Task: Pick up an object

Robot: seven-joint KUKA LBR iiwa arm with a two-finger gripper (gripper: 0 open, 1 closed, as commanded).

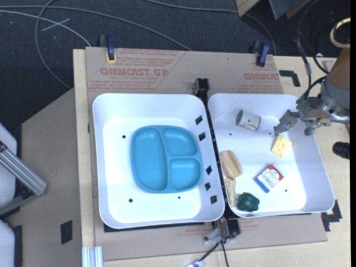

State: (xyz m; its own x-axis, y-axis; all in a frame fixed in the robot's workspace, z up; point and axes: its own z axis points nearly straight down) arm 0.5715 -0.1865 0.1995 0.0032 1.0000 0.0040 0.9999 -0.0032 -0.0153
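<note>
Seen from above at a slant, two shallow white plastic bins are sitting side by side on a bench topped with brown printed board. The left bin (111, 149) is holding a light blue plastic plate with three compartments (166, 158), lying flat near the bin's middle.

The right bin (311, 188) is holding five small things. A short grey and cream cylinder (248, 119) is lying on its side near the bin's far wall. A pale yellow wedge with holes, like a toy piece of cheese (281, 146), is resting right of centre. A small red, white and blue packet (269, 178) is lying nearer the front. A tan wooden spoon-shaped piece (230, 171) is lying along the bin's left wall, and a dark green rounded lump (247, 202) is sitting in the front corner, just beside the spoon's lower end.

The grey arm is reaching in from the right, and its two-finger gripper (296, 125) is hanging above the right bin's far right part, near the yellow wedge but apart from it. Its fingers (283, 122) are spreading apart with nothing between them.
</note>
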